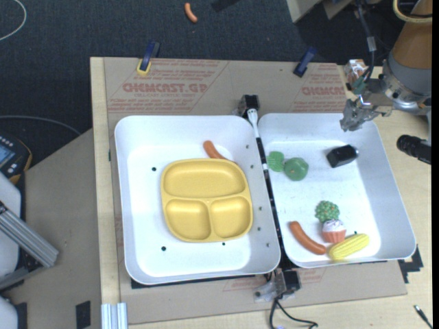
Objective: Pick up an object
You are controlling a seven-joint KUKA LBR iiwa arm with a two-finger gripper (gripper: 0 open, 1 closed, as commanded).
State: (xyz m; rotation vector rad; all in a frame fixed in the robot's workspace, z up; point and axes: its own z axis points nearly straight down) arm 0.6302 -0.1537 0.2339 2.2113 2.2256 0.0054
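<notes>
Yellow divided tray (pixel 206 201) in left bin (pixel 130 184); toys in right bin (pixel 391 184). Black block (pixel 341 156) just below-left of jaws (pixel 354 120), long axis slanting across bin, nearest target. Jaws at far rim, state unreadable: cannot tell.

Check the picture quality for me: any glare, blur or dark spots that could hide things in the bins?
Camera view: even lighting, soft shadows; the white bins are bright but not washed out, and the yellow tray and corn read clearly. The gripper is slightly soft and dim at the right bin's far edge.
</notes>
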